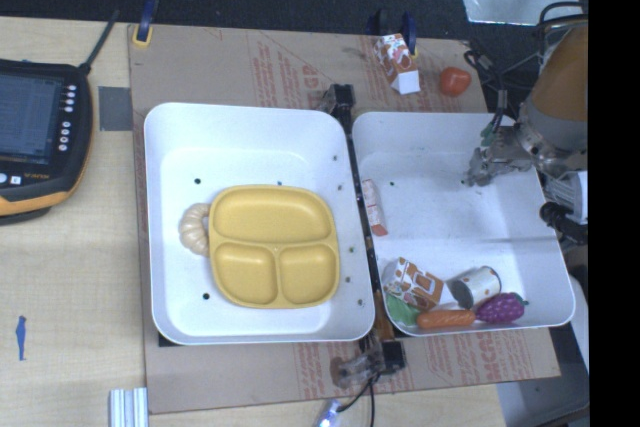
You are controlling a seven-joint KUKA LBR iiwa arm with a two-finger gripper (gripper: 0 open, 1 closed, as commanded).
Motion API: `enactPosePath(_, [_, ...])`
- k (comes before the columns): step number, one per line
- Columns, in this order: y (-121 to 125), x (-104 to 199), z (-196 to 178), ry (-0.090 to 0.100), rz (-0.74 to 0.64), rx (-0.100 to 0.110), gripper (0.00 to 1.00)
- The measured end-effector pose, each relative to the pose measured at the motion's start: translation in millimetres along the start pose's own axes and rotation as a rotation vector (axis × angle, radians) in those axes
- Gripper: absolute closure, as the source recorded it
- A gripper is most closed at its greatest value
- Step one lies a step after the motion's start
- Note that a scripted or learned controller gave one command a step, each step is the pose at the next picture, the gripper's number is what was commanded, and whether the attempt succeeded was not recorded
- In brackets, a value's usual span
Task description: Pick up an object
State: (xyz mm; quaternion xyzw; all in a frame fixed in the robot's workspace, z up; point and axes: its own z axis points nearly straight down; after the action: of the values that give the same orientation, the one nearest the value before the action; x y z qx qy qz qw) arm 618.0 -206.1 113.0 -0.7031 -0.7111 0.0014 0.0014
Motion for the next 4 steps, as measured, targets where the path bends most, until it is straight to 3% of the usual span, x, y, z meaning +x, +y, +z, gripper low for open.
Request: enactPosePath(4, [0.8, -2.3, -42.0, -0.002, -0.011, 0.001, 1.0])
